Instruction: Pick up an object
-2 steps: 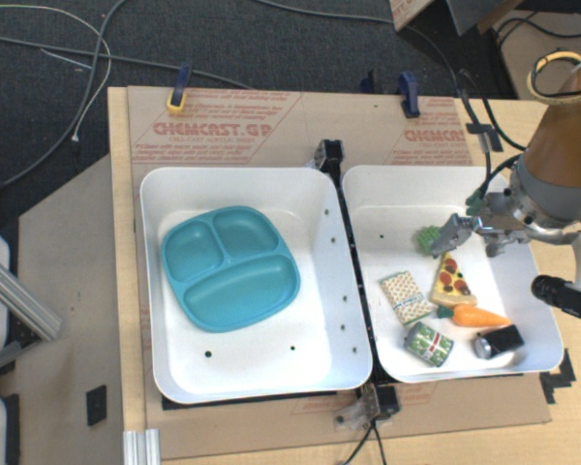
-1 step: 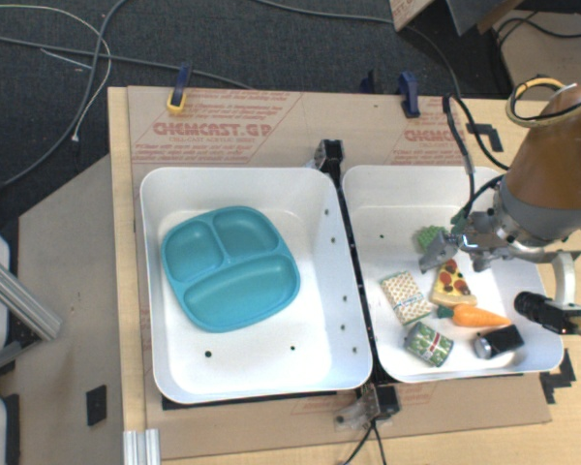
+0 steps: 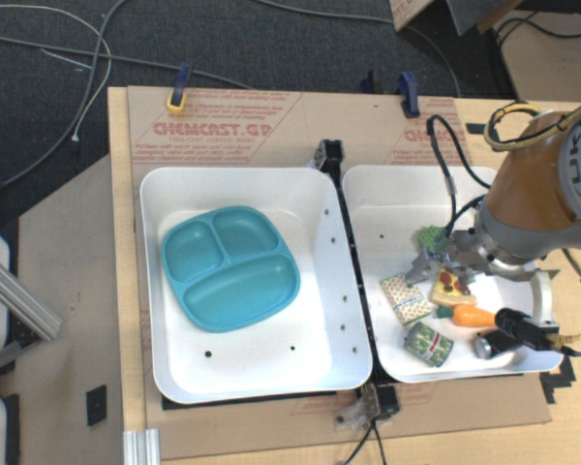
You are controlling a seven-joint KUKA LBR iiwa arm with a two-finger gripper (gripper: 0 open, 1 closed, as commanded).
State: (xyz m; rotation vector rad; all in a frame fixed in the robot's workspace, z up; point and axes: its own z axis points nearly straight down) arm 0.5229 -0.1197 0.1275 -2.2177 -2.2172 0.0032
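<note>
The right bin (image 3: 387,201) holds several small toy foods. A green leafy piece (image 3: 430,235) lies near the middle, with a checked cracker-like square (image 3: 407,299) in front of it. A pizza slice (image 3: 452,287) sits beside an orange carrot (image 3: 473,316), and a green packet (image 3: 428,344) lies by the front wall. My gripper (image 3: 428,263) hangs low over this cluster, between the green leafy piece and the pizza slice. Nothing is visibly lifted.
A teal divided plate (image 3: 232,265) lies in the left bin (image 3: 174,356). The arm's grey and orange body (image 3: 533,187) covers the right bin's right side. A black divider (image 3: 349,260) runs between the bins. Blue clamps (image 3: 180,85) hold the cardboard at the back.
</note>
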